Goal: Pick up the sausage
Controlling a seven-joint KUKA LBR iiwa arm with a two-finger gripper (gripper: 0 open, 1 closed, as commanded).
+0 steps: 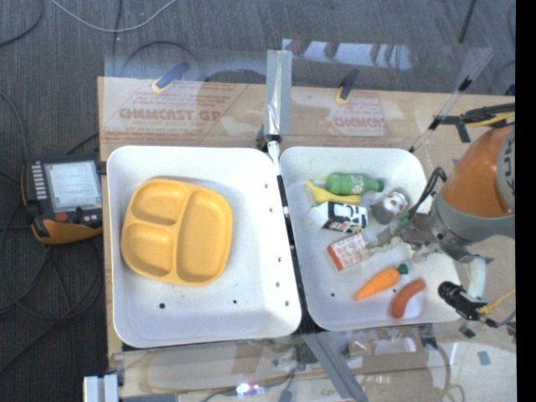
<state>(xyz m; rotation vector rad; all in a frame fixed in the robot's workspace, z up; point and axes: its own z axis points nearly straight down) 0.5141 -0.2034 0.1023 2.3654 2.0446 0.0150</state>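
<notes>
Here, sausage (407,298) near front right corner of right bin (356,316), beside carrot (378,282). Gripper (400,233) above bin's right edge, partly blurred; grip state impossible to tell.

The bench (209,111) is a pale brown board with faded red lettering under a clear sheet. Two shallow white bins sit directly on it, side by side and touching along the middle: the left bin (251,308) and the right bin (335,312). A metal post (276,90) stands behind their junction.
</notes>
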